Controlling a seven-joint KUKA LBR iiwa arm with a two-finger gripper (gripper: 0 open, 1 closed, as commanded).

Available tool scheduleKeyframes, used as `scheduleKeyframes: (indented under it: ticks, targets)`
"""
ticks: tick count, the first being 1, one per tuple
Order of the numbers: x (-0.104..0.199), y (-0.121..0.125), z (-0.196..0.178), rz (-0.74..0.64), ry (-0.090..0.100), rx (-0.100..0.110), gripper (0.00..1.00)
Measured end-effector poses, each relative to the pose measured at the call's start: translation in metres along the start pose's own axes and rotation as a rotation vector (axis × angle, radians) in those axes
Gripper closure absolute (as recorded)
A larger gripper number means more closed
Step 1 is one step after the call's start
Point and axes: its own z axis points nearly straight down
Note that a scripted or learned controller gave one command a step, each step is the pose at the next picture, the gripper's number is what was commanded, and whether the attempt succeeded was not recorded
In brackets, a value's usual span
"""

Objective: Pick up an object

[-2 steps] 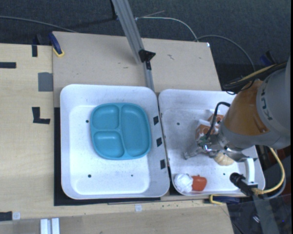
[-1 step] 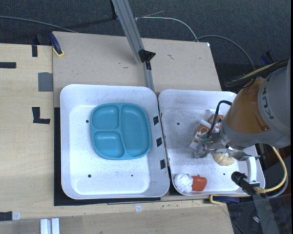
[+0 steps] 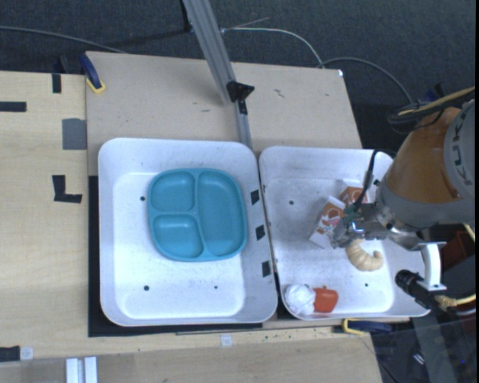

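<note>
jaw state cannot be told from the overhead view, since the gripper is seen end-on and its tip is lost against the clutter beneath it. it is lowered into the right bin, between a small printed packet and a pale croissant-shaped piece, close enough to both that contact cannot be ruled in or out. the packet is tilted, one edge propped up, probably because it is leaned against something under the wrist. near the bin's front wall a white crumpled item and a red item are lodged side by side, well apart from the gripper. in the left bin a blue divided tray is laid flat near the middle. the arm is judged to be placed for a grasp on the packet or the croissant piece, though nothing is seen lifted yet, so the pick is taken as not yet done.
</note>
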Motion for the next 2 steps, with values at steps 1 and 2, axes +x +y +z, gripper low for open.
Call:
scheduleKeyframes:
  ticks: [1, 2]
  targets:
    - [0.0, 0.001, -0.043, 0.0, 0.0, 0.0, 1.0]
    - [0.052, 0.007, -0.038, -0.005, 0.003, 0.005, 1.0]
